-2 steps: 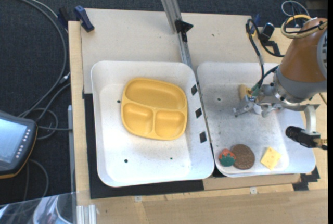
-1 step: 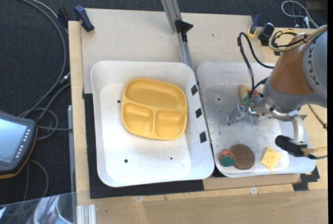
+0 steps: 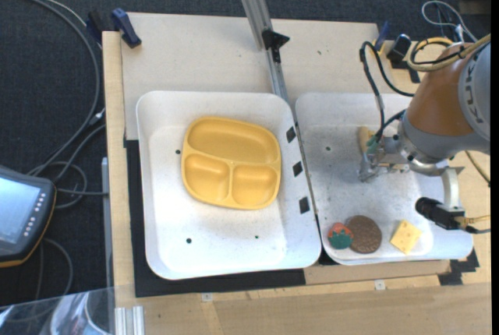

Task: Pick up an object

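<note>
The cheese wedge (image 3: 405, 236), a small yellow piece with slanted sides, is seen in the near right corner of the right bin (image 3: 335, 170). Just to its left, a round brown cookie (image 3: 363, 234) is laid flat, and a small red and green toy (image 3: 340, 234) is tucked right against the cookie's left side. All three are lined up along the near wall of that bin. The rest of the right bin's floor is speckled white.

In the left bin (image 3: 164, 248), a yellow plate (image 3: 231, 162) is set a little toward the far side. The plate is split into three parts: one long part at the back and two smaller parts in front.

The pincer (image 3: 366, 168) is held low over the middle of the right bin, well apart from the cheese wedge. It is small and partly covered by the grey and orange arm (image 3: 440, 111), so it cannot be told if it is spread or pressed together. A small pale thing (image 3: 364, 137) is seen just behind the pincer, but what it is cannot be made out. Both bins are carried by the pale tabletop (image 3: 195, 53).
</note>
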Action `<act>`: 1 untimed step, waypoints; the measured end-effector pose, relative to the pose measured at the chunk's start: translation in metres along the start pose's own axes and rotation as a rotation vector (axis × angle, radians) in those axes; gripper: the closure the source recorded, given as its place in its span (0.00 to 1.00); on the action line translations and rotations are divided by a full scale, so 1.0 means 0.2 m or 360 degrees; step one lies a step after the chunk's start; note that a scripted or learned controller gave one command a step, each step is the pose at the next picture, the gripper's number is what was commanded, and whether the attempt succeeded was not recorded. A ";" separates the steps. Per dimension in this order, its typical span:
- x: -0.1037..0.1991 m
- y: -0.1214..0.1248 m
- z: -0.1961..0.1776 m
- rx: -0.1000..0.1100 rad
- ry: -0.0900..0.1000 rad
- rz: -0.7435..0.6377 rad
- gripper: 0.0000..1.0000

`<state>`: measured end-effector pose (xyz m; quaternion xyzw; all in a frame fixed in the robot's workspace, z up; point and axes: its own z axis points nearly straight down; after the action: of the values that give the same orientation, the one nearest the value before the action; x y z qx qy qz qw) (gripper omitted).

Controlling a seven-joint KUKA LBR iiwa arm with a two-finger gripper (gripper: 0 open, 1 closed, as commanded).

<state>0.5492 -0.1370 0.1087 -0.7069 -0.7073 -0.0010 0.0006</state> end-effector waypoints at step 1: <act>0.03 0.01 -0.22 -0.0007 -0.0005 -0.0002 1.00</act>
<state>0.5505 -0.1319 0.1529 -0.7065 -0.7078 -0.0015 -0.0021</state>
